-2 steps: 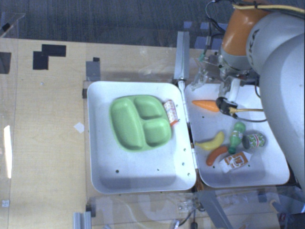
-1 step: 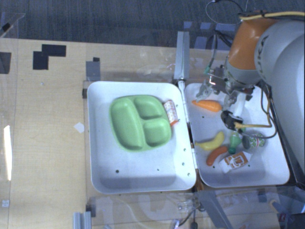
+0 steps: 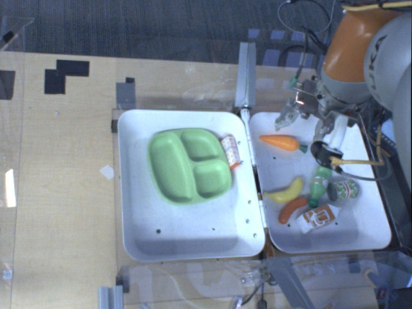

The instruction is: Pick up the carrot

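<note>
Camera view: 2 white bins stand side by side on a pale wooden bench (image 3: 64,185). The left bin (image 3: 180,234) holds 1 green tray (image 3: 190,165) with 3 compartments, and 1 small red-and-white packet (image 3: 230,150) leans against the tray's right edge. In the right bin (image 3: 360,232) the near half is crowded. There 1 yellow banana (image 3: 287,190) lies just above what appears to be 1 red sausage (image 3: 292,210). To their right are 1 green bottle (image 3: 320,184), 1 small can (image 3: 343,190) and 1 orange-and-white carton (image 3: 318,217), set close together. None of these lies over the target. The 1 carrot (image 3: 280,143) lies flat in the far left part of the right bin, its orange tip toward the divider between the bins and its green end toward the bin's middle. It is well apart from the banana. The gripper (image 3: 301,120), on the 1 grey arm (image 3: 380,50) entering from the right, hangs over the bin's far edge, just beyond the carrot and slightly to its right. Whether the pincer is open or closed cannot be told at this slant.
</note>
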Controlling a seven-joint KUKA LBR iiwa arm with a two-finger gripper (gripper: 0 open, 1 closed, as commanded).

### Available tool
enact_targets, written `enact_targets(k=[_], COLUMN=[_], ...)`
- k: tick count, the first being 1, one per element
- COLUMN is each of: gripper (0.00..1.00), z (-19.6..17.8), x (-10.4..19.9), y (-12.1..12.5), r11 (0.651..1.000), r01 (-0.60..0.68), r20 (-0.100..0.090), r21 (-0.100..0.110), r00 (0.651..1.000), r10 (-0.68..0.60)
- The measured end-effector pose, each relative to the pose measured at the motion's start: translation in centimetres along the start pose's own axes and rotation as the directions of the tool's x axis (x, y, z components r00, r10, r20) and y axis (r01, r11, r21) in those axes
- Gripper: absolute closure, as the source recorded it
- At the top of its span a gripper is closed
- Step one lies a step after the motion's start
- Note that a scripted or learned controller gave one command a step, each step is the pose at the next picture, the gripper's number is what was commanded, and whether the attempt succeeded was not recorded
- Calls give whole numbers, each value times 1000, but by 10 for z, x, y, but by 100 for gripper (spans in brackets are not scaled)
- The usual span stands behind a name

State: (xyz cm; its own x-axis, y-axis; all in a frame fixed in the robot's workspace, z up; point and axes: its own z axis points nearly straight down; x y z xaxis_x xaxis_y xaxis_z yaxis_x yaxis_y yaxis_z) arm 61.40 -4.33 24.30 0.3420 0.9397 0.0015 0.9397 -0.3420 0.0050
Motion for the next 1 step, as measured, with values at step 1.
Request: enact_targets(k=[1], gripper=[0], z=[134], x=[-23], y=[51], r11=[975], r01=[220], r20=[0], r21=[-1], r00=[975], r10=[-220])
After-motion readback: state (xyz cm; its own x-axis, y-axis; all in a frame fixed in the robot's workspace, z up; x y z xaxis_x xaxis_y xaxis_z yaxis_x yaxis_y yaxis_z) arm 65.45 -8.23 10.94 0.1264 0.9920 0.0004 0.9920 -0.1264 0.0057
